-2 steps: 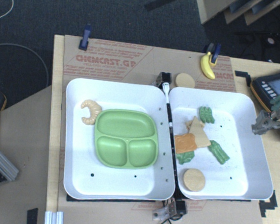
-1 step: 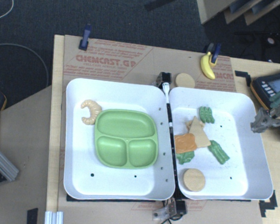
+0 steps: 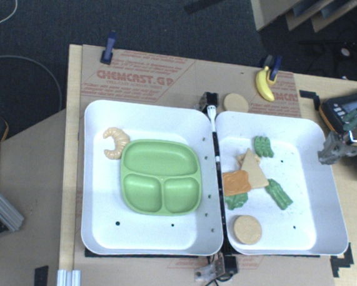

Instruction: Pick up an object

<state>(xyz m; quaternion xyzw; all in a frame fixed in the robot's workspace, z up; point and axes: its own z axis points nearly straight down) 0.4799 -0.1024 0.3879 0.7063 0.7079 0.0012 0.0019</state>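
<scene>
The claw (image 3: 336,148) hangs at the right bin's (image 3: 300,245) right rim, carrying nothing; open or closed, I cannot tell (too blurred). In that bin lie green pieces (image 3: 263,145), a tan wedge (image 3: 254,172), an orange slab (image 3: 235,182) and a cookie (image 3: 247,229). The left bin (image 3: 95,162) has a green tray (image 3: 161,176) and a croissant (image 3: 116,142).

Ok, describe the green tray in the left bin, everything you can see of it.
The green tray is a pale green, matte, plastic-looking divided plate with rounded corners. It has three compartments: one wide one across the far side and two smaller ones side by side nearer the camera, and nothing lies in them. It lies flat, right side up, near the middle of the left bin. A tan croissant sits at its far-left corner, touching or nearly touching its rim; I cannot tell which.
</scene>
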